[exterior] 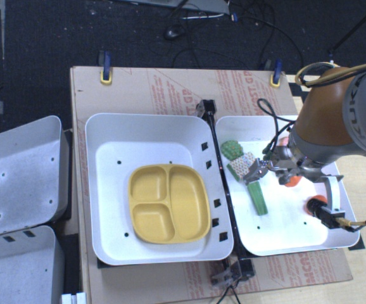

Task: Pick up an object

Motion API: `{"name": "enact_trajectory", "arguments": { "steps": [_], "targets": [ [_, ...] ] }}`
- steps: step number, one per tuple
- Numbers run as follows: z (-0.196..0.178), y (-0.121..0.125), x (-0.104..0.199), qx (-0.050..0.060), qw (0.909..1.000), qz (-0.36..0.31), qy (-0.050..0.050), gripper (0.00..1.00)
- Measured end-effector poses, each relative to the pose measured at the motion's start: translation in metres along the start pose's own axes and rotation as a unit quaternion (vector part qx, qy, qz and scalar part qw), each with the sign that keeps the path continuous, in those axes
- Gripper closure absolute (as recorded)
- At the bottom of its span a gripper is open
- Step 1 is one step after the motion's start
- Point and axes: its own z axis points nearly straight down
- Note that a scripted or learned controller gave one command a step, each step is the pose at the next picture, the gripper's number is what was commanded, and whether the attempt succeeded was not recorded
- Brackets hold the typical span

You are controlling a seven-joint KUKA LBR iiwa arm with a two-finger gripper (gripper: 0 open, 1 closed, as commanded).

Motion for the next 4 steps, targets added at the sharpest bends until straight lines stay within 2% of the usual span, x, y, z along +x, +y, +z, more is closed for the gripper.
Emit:
{"name": "enact_trajectory", "arguments": {
  "steps": [1, 2, 4],
  "targets": [
    [0.060, 0.007, 0.003, 0.000, 1.0000, 0.000, 0.000, 0.00],
    [0.046, 0.008, 0.002, -0.003, 1.0000, 0.000, 0.000, 1.00],
    [-0.045, 0.015, 0.001, -0.005, 1.0000, -0.002, -0.001, 1.00]
  ]
}}
